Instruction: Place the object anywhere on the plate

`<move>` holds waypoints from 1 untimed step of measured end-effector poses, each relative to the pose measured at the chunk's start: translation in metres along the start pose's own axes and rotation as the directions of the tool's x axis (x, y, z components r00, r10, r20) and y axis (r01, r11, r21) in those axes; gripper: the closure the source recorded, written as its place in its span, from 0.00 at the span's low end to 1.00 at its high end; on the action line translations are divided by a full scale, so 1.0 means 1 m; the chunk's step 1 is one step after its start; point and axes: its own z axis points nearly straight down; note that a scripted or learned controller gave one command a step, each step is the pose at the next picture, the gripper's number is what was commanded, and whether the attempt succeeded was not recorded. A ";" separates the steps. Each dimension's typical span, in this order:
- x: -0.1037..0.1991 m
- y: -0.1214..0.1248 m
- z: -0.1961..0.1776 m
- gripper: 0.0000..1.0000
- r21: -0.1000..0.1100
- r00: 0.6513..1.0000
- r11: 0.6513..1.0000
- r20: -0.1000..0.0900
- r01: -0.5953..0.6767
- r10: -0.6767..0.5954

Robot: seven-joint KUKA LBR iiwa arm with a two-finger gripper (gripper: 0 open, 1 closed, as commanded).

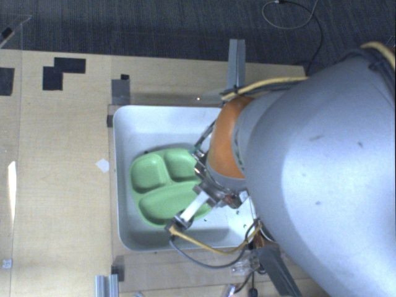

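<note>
A green divided plate [159, 181] with three compartments lies in the left white bin [127, 141], toward its front. The grey arm with its orange band [224, 142] reaches in from the right and covers the plate's right edge. The wrist hangs over the plate's right side, and the gripper itself is hidden beneath it. No object for the plate can be seen; the plate's visible compartments hold nothing.
The arm's large grey body [322, 178] blocks the right bin and most of the right half of the view. A yellow cable [198, 243] loops over the bin's front rim. The wooden bench [55, 184] lies left of the bin.
</note>
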 end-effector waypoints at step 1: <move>0.019 0.065 -0.065 1.00 -0.001 0.985 0.985 0.002 0.174 -0.174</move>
